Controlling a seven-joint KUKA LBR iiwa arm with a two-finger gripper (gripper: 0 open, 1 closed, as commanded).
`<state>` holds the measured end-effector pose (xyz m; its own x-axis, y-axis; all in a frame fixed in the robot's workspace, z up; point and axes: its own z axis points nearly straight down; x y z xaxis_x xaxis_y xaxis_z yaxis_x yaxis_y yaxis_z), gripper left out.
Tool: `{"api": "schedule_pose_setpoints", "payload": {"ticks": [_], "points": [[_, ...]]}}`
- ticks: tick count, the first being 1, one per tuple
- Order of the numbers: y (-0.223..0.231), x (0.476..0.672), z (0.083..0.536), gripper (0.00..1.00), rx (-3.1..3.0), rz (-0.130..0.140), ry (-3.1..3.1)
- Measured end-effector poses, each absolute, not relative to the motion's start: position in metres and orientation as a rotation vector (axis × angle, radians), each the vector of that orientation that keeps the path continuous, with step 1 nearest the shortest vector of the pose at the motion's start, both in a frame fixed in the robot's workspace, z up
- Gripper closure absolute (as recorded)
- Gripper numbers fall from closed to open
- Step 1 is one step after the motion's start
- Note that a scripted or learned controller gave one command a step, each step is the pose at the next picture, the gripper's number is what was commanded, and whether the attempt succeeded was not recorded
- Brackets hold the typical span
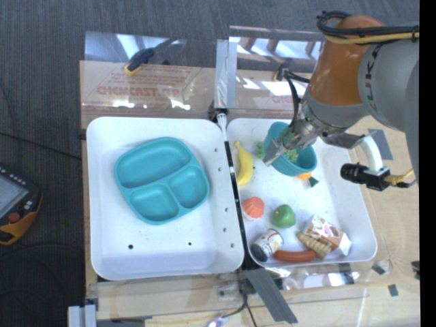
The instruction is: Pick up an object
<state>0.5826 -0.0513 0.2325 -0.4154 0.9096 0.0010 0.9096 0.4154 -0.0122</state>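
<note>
Under gripper [281,146]: teal bowl [303,161], R bin; banana [243,163] just beside.

Floor [41,46] is dark grey ribbed carpet, covers the top and left of the view. Bench [402,213] is light wood, visible right of the bins. Clear plastic sheet [157,80] behind the bins, glare streaks on it from overhead light, red print showing through. Black-and-orange pendant [15,210] lies on the carpet at left edge, thin black cable [34,144] running across the floor near it.
</note>
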Motion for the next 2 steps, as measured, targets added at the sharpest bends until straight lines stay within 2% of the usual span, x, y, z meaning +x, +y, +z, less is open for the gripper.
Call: {"api": "schedule_pose_setpoints", "payload": {"ticks": [1,2], "points": [[-0.014,0.625,0.261,1.0,-1.855,0.017,-2.528],[-0.068,0.569,0.239,1.0,-2.076,0.018,-2.347]]}}
